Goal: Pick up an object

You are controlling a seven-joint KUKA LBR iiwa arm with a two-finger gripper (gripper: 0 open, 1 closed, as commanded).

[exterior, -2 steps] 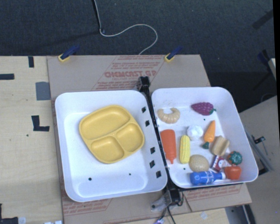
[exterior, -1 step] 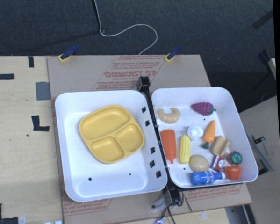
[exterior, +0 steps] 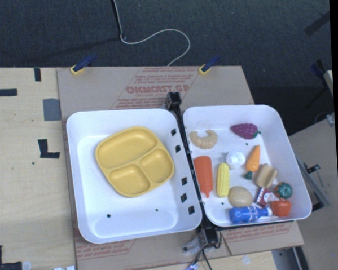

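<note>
The pick has not begun: the toys lie crowded in the right bin [exterior: 272,117], a carrot [exterior: 203,175] and corn [exterior: 223,179] by its left wall. The tool's state cannot be told. Next, the arm likely must descend on one toy, perhaps the grapes [exterior: 244,130] lying apart at upper right.

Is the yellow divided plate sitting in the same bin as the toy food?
No, the yellow plate lies in the left bin, while the toy food fills the right bin.

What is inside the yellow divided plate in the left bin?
The yellow divided plastic plate shows three bare compartments, nothing lying in them. It rests in the left white bin. The bin floor under the plate is covered, so that part cannot be seen.
</note>
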